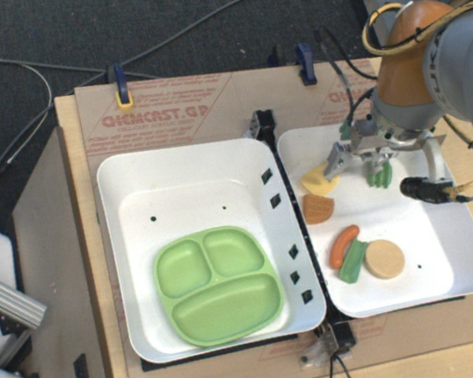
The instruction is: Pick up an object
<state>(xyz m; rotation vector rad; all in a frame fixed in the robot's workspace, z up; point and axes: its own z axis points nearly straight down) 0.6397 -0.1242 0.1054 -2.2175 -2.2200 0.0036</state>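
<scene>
Two white bins sit on cardboard printed "CHEMCAST GP" (156,113). In the right bin (463,268) we see the gripper (349,157) low beside a yellow piece (317,182); whether it is apart or together we cannot tell. Nearby lie an orange carrot (344,244) and a tan round (385,259). A green divided plate (219,283) rests in the left bin (130,245).
</scene>
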